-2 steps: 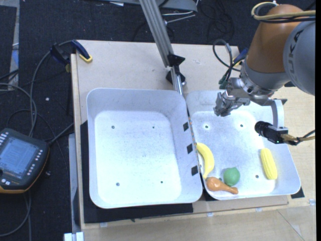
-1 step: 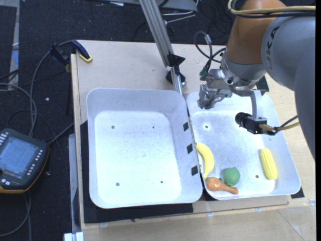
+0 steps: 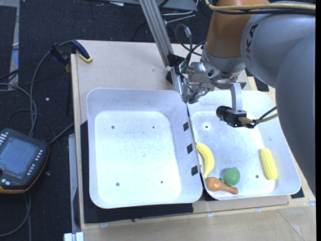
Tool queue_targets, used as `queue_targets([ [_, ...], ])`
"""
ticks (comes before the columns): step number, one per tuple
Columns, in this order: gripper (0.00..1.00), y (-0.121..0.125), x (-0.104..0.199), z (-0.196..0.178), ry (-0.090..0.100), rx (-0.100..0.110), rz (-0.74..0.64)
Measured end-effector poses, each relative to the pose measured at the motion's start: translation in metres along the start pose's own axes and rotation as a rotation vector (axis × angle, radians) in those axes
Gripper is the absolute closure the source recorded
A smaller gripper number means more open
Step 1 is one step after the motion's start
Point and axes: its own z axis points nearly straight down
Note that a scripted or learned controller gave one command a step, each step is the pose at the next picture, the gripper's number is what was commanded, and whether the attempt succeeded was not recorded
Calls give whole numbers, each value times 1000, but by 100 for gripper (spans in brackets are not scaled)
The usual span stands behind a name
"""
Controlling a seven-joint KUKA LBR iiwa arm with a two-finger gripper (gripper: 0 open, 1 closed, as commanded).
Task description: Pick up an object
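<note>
Below, banana (image 3: 205, 157), green ball (image 3: 231, 175), corn (image 3: 268, 163) lie in right bin (image 3: 251, 134); gripper (image 3: 189, 95) hovers at its far-left corner, finger state indiscernible.

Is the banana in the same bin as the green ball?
Yes, the banana lies in the right bin, against its left wall, with the green ball just beside it.

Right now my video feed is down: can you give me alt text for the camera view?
The grey arm's gripper hangs over the back edge between two white bins, nothing seen in it. The right bin holds a banana, a green ball, an orange drumstick toy and a corn cob, all near its front.
</note>
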Motion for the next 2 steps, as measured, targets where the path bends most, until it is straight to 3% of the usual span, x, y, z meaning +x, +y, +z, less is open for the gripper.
queue_targets([
  [1,100,21,45,15,0,2,1],
  [2,0,21,43,14,-1,1,4],
])
